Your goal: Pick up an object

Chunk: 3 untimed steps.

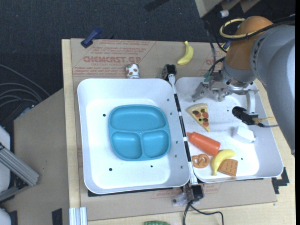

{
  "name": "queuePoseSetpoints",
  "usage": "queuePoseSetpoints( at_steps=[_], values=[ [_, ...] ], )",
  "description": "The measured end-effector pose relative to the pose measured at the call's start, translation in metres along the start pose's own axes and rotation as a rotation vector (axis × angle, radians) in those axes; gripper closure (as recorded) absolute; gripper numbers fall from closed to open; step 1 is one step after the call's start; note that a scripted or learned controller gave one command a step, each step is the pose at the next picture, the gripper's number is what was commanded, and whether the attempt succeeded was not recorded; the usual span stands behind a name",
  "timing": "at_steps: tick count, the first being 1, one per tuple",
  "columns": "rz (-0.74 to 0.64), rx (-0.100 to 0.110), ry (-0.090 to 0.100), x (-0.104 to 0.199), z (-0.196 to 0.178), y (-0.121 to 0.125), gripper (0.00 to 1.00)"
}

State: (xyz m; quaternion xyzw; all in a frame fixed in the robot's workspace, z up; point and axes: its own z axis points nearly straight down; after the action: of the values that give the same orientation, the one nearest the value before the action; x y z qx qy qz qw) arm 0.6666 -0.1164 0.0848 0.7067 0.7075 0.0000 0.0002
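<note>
1. Camera view: cardboard [112,57] under the bins reads "CHEMCAST GP".
2. Left bin [89,125] holds a blue divided tray [139,131].
3. Right bin [267,158], just beside it, holds pizza slice [199,114], carrot [203,142], pretzel [200,161], banana [221,157], waffle [228,167].
4. Gripper [220,90] hangs over the right bin's far end; can't tell its opening.

We reach in from the right with our grey arm [276,64], its orange band [246,43] above the wrist, and the gripper [213,89] hangs low near the right bin's [267,165] far edge.
</note>
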Motion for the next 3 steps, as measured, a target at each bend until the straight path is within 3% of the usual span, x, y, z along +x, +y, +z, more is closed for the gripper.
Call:
queuePoseSetpoints(
  at_steps=[1,2,3],
  values=[
    [0.000,0.002,0.001,0.026,0.000,0.000,0.00],
    [0.000,0.001,0.001,0.026,-0.011,0.000,1.00],
    [0.000,0.001,0.001,0.026,-0.010,0.000,0.00]
  ],
)
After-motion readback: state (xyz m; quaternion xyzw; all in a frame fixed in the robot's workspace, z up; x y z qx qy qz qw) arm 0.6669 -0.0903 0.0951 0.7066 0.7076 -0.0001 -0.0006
